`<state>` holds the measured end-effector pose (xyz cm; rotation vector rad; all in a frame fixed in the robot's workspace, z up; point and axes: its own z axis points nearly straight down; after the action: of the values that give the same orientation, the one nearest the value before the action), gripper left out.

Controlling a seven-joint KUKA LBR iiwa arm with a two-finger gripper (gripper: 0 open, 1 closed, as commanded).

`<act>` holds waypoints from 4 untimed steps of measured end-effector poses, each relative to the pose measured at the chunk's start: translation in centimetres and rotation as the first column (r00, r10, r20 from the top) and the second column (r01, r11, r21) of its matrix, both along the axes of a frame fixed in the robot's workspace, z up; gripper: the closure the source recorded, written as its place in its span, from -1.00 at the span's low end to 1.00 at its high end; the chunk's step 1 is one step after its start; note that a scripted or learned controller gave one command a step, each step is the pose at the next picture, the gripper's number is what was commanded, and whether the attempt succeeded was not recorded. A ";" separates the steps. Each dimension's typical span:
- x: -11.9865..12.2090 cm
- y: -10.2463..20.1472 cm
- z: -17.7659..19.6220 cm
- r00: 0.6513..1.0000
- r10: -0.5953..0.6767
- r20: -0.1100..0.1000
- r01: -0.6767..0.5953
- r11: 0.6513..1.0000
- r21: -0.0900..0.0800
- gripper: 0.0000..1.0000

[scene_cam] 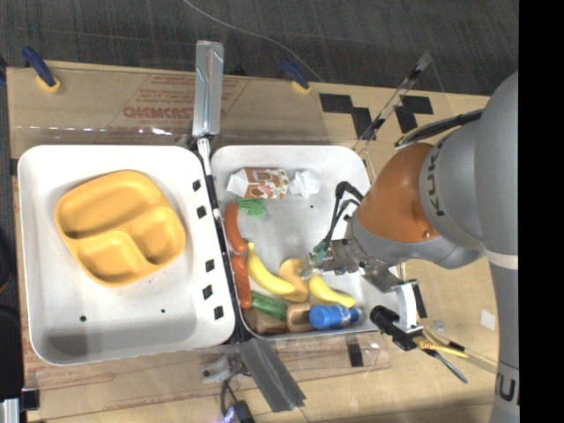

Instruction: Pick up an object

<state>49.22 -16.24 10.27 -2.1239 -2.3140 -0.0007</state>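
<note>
The orange band (401, 203) above the arm's wrist carries dark capital letters, of which "KU" can be made out near its right end before the band curves out of sight. On the brown cardboard sheet (132, 95) lying on the tabletop beyond the left bin, red print runs across in reverse, as if seen through from the back; its letters cannot be read with any certainty. A small packet (262, 184) at the far end of the right bin bears printing too small to read.
</note>
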 end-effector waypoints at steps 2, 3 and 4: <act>0.1 2.9 -0.8 0.997 -0.072 0.002 0.072 0.997 0.002 1.00; 2.3 6.2 -1.1 0.996 -0.085 -0.002 0.085 0.996 0.001 1.00; -0.8 6.9 -1.1 0.991 -0.136 0.000 0.136 0.991 -0.001 1.00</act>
<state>48.40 -9.32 9.17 -2.2776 -2.1640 0.0014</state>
